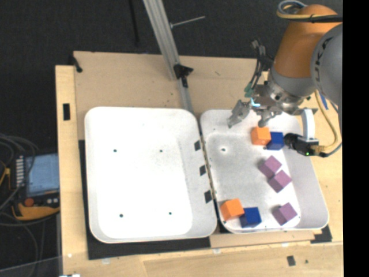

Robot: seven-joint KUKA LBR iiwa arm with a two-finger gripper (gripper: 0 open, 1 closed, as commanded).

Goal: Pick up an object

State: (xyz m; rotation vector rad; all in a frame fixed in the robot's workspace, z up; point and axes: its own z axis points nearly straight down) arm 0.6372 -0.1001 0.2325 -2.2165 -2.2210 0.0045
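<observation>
Spread apart above the right bin (pixel 305 212): end effector (pixel 249 118), just beside a small orange cube (pixel 260 135) touching a blue cube (pixel 275 140).

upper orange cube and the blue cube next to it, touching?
Touching. The camera view shows the upper orange cube and blue cube with sides meeting, no white between.

Arm enters from upper right, orange band above grey wrist, wrist angled down and left, end effector (pixel 250 118) low with its two fingers (pixel 236 116) spread apart, nothing between them, cables trailing off the wrist's right side.
</observation>
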